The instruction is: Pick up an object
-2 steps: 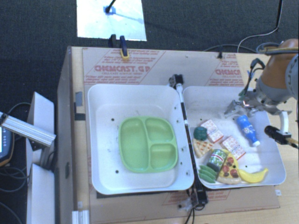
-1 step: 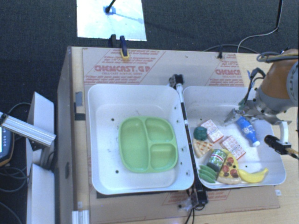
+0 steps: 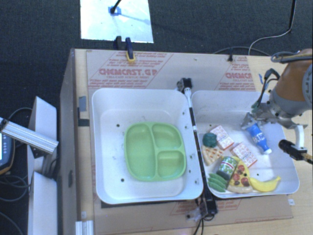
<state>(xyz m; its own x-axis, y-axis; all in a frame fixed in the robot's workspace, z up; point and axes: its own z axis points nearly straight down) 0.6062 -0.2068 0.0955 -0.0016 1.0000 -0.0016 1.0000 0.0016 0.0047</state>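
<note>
So the gripper [image 3: 250, 120] is down in the right bin [image 3: 288, 180], parked right at the top end of the little blue bottle [image 3: 258, 137]. Honestly can't tell from this angle how its pincer stands or whether it has the bottle at all, the wrist blocks it.

The bottle lies on its side, slanted, in the upper right part of that bin, apart from the food pile. Looks like light hard plastic, so stiff, but round and slick; I'd guess it rolls or squirts out if pinched off-centre. Best bet is squeezing across the middle of the body, not the narrow cap end.

Further out: waffle and cracker pieces [image 3: 225, 137], a dark green ball [image 3: 210, 139], a small jar [image 3: 226, 167], pizza slice [image 3: 238, 177], banana [image 3: 265, 183]. The left bin [image 3: 107, 180] holds a green divided tray [image 3: 155, 151].
</note>
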